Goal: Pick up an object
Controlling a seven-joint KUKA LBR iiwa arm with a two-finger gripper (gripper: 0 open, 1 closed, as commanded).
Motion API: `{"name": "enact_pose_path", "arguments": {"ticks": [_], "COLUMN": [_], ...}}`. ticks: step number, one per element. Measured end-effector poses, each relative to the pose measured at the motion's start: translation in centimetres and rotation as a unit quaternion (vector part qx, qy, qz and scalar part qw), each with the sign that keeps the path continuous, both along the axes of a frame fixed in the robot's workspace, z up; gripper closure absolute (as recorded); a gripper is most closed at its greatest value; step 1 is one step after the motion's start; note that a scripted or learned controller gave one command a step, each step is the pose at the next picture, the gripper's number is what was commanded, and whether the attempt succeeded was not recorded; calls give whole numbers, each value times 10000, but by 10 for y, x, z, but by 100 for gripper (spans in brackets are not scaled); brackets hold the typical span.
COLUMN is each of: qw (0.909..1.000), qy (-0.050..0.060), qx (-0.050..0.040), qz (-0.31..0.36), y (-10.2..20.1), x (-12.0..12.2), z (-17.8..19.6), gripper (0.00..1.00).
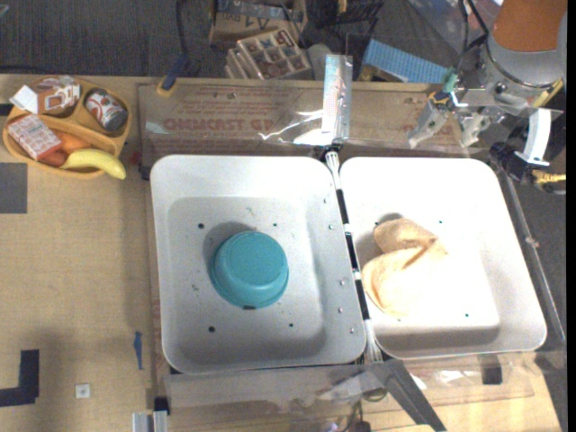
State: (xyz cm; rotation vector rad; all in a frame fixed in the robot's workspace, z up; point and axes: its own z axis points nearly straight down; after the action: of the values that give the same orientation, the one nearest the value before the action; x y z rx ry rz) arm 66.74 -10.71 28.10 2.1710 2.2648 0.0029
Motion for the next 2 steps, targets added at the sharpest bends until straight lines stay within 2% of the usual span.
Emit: {"name": "enact_pose_path", "arguments": {"ticks": [1,2], "qw": [10000,9984], "qy": [19,-9], "qx": [4,5], "qz": [-16,561], "y": [-42,-15], "x": [-13,-73], "z": [-105,-192], "gripper": [0,0]}}
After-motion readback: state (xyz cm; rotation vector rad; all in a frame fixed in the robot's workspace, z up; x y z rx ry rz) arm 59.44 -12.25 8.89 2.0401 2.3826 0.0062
